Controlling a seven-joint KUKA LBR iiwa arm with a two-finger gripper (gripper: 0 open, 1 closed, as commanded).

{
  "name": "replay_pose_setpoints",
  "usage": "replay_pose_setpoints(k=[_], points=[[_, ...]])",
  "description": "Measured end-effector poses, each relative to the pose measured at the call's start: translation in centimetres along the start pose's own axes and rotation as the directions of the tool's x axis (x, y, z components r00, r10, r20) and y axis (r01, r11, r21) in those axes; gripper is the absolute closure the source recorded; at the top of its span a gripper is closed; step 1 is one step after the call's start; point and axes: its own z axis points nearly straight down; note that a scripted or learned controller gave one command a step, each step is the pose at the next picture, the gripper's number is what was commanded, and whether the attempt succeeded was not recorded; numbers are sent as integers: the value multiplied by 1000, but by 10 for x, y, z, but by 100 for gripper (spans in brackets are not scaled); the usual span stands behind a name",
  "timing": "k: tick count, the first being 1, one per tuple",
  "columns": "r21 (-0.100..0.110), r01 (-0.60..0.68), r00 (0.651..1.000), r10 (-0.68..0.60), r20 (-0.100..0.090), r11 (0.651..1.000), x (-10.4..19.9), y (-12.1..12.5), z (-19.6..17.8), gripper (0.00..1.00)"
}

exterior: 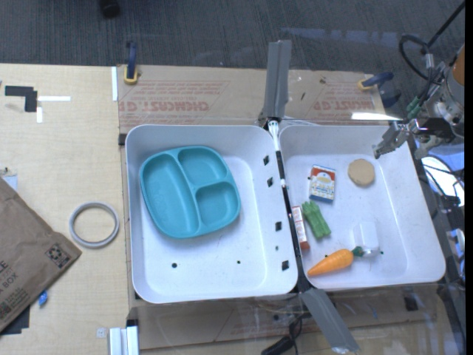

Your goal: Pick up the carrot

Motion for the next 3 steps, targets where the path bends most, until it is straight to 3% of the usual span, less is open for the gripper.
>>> replay_pose_setpoints(k=[1,2,3], points=[[1,-174,985,174,0,985,56,-48,97,0],[-4,-177,984,177,-1,984,66,-98,157,0],[-31,-448,894,448,-6,893,64,-92,175,0]])
